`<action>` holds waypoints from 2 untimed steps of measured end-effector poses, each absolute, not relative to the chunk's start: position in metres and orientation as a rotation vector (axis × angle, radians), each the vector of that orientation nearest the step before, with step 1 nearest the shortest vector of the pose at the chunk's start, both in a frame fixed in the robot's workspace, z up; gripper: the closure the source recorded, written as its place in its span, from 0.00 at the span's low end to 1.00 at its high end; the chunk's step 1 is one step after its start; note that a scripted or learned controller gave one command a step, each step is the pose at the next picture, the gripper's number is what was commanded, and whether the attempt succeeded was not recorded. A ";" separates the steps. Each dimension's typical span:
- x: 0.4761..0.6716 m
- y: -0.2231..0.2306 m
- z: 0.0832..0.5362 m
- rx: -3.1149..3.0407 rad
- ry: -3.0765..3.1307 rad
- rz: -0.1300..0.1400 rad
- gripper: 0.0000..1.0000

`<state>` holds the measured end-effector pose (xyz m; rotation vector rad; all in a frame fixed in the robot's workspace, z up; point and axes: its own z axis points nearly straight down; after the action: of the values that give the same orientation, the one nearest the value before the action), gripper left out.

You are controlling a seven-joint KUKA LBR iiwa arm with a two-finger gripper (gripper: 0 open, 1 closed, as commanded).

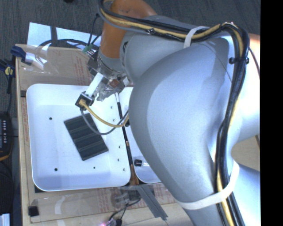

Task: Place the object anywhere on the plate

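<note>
Two shallow white bins sit side by side on the desk (66,66). The left bin (32,132) takes up the lower left of the frame. The right bin (148,175) peeks out as a narrow strip at the lower middle, most of it covered by the arm (185,110).

The arm's broad grey body spreads over the right half of the frame, and its orange band (126,13) shows at the top centre. From there the wrist slants down and to the left, bringing the gripper (105,90) over the upper right part of the left bin, close to that bin's upper rim. From this slant I cannot tell whether it is spread or pressed together.

One loose thing lies in the left bin: a dark ribbed slab (86,137), flat on the white floor near the bin's middle. Its long side runs from upper left to lower right. It sits below and a little left of the gripper, apart from it.

A small black piece (138,163) rests at the left edge of the right bin, just beside the dark line where the two bins meet. At the upper left corner of the desk there is a blue clamp (17,52), and a white sheet (42,33) lies beyond it.
</note>
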<state>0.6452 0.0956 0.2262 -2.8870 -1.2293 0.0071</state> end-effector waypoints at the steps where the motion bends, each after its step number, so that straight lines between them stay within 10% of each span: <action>1: 0.641 0.192 0.227 -2.553 -1.826 0.002 1.00; 2: 0.655 0.220 0.091 -1.993 -2.425 0.005 1.00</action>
<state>0.6548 0.2204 0.0913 -1.9933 -2.4254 0.0046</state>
